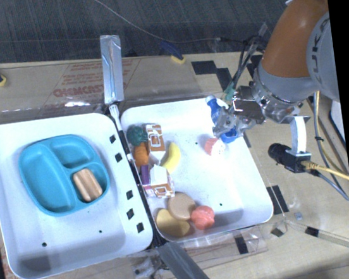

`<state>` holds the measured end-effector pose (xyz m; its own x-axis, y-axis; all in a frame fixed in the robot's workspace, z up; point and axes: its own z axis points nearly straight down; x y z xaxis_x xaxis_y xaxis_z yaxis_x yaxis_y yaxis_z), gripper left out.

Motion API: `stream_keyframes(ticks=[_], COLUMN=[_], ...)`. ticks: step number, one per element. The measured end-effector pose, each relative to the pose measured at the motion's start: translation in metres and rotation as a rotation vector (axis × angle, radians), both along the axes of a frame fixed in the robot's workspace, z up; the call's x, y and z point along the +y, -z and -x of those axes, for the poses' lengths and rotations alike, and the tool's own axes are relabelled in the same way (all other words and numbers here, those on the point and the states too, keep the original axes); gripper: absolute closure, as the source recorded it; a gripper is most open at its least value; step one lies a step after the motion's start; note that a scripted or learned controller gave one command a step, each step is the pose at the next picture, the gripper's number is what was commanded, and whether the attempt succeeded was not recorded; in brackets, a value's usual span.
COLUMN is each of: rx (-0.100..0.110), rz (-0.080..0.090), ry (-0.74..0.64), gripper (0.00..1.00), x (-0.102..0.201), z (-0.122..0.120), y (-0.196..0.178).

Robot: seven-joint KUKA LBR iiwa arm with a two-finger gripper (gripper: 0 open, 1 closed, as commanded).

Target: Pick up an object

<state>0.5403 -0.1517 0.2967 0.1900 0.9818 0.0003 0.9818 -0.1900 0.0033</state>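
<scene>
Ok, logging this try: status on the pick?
Claw over right bin's far-right side. Small pink object lies beside it, not held. Nothing in the way.
</scene>
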Motion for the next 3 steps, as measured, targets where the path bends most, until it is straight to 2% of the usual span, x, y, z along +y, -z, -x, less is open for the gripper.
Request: stream_keyframes(ticks=[1, 2, 3], rx=[0.002, 0.017, 0.008], rz=[0.000, -0.001, -0.002], ry=[0.263, 0.207, -0.056], gripper=[1.00, 1.00, 1.00], x=[0.045, 0.106, 0.098], z=[0.006, 0.014, 0.024], y=[-0.054, 0.069, 0.085])
